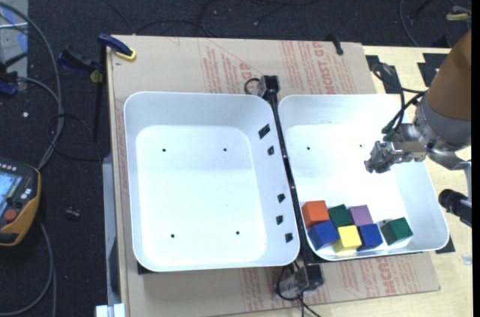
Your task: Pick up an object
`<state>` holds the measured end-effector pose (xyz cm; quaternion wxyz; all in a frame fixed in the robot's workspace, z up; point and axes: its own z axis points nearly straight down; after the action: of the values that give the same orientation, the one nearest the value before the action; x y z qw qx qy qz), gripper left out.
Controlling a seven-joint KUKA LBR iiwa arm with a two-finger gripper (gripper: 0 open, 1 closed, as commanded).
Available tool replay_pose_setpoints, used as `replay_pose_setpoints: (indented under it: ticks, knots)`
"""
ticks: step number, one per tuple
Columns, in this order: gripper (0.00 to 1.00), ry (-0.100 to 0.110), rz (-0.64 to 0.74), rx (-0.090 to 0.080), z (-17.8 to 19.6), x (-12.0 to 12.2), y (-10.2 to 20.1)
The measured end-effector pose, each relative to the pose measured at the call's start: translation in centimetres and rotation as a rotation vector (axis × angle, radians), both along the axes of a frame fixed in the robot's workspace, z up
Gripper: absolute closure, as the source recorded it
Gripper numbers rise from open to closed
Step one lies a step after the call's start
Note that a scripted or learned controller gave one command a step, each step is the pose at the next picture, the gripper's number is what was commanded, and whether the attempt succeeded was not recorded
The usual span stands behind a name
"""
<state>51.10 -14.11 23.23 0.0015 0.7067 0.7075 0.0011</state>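
Several small cubes lie clustered at the near edge of the right bin [330, 121]: an orange cube [316, 212], a dark green cube [340, 216], a purple cube [361, 215], a blue cube [323, 234], a yellow cube [349, 237], another blue cube [370, 235] and a green cube [396, 230]. My gripper [378, 158] hangs over the right side of that bin, well above and behind the cubes. Nothing shows under its tip.
The left bin [142, 158] sits beside the right one, divided by a black strip with clips. Both rest on a cardboard sheet [300, 61]. Cables and a handheld pendant [15, 199] lie on the dark floor to the left.
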Motion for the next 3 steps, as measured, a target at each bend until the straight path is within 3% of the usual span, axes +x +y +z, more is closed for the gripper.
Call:
replay_pose_setpoints:
  ticks: [1,3]
  knots:
    - [1.00,0.002,-0.001,0.000,2.9,0.0,0.0]
    - [1.00,0.005,0.004,0.001,1.0,1.2,11.6]
